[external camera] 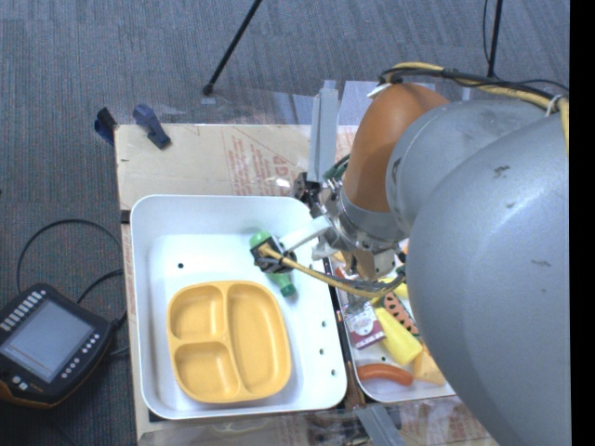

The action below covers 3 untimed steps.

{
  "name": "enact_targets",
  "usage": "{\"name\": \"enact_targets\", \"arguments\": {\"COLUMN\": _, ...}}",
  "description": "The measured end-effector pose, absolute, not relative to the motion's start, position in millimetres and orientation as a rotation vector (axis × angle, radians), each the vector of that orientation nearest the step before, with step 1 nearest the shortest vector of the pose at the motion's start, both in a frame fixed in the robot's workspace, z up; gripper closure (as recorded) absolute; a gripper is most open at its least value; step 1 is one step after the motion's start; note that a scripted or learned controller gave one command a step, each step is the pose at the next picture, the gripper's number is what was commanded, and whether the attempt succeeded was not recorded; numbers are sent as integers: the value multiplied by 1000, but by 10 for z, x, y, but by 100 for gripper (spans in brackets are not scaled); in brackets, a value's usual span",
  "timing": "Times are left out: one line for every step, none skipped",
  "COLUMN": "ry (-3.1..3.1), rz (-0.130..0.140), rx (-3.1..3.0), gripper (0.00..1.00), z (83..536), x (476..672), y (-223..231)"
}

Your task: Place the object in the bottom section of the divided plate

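One yellow three-section plate [228, 342], one green object [287, 288] beside it

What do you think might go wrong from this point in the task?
1. The green object lies in the white bin, just off the upper right rim of the yellow divided plate. It is partly covered, and no grip on it is visible, so a lift may come up empty.
2. The plate's bottom section is small and lies past the larger one, so an early release would probably land wrong.
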<state>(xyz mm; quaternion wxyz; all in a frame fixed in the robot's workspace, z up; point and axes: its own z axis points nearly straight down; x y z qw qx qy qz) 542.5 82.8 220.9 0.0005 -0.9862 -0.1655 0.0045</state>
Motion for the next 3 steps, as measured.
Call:
{"name": "enact_targets", "arguments": {"ry": -687, "rz": 7, "rx": -3066, "gripper": 0, "z": 2931, "x": 5193, "y": -348}}
{"name": "enact_targets", "arguments": {"ry": -759, "rz": 21, "rx": -3044, "gripper": 0, "z": 2293, "x": 5007, "y": -618}}
{"name": "enact_targets", "arguments": {"ry": -519, "rz": 16, "rx": -3095, "gripper": 0, "z": 2143, "x": 5589, "y": -735}}
